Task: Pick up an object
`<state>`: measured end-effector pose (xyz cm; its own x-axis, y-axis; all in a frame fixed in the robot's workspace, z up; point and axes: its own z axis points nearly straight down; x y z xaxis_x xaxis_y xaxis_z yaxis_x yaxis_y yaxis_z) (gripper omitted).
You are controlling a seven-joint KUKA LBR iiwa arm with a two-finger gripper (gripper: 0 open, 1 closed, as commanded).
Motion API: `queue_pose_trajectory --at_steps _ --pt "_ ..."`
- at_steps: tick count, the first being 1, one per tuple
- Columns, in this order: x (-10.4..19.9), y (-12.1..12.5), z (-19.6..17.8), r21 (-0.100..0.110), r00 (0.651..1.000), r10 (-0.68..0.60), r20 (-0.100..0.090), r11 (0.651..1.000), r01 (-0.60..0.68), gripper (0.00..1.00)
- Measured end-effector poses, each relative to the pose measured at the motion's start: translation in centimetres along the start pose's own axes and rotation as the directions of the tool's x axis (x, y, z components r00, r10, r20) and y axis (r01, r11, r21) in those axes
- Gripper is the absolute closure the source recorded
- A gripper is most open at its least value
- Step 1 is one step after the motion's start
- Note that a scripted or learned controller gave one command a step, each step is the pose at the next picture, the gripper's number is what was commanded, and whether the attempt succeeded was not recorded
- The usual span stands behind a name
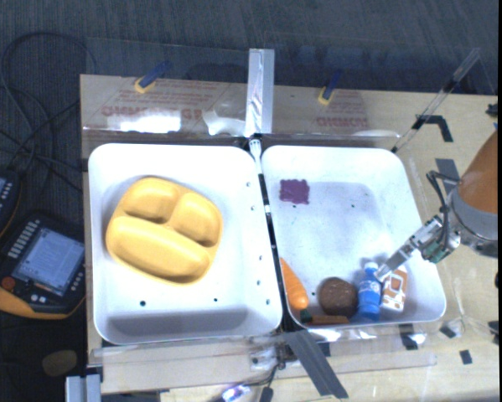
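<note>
Down in the right bin, the tool hovers over the blue bottle — grip unclear.

Arm cut off by the frame's right edge, just the orange band and wrist in frame. Gripper too small and blurred to read, tip over the small carton at the right bin front-right corner. Carton label illegible, partly covered by the gripper tip. Dark item in front of the brown ball mostly hidden by the bin's front wall, can't identify. Handheld controller left of the left bin cropped by the frame edge.
</note>
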<state>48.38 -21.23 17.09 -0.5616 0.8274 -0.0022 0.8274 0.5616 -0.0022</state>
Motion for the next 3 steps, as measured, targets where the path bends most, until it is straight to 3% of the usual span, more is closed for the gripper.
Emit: queue_pose_trajectory --at_steps 1,2,3 --pt "-0.18 5.36 3.81 -0.001 0.996 -0.089 -0.001 0.996 0.089 0.0" --pt "-0.08 5.57 2.93 -0.005 0.996 -0.091 -0.003 0.996 0.091 1.0" --pt "-0.08 5.57 2.94 -0.005 0.996 -0.091 -0.003 0.996 0.091 0.0"
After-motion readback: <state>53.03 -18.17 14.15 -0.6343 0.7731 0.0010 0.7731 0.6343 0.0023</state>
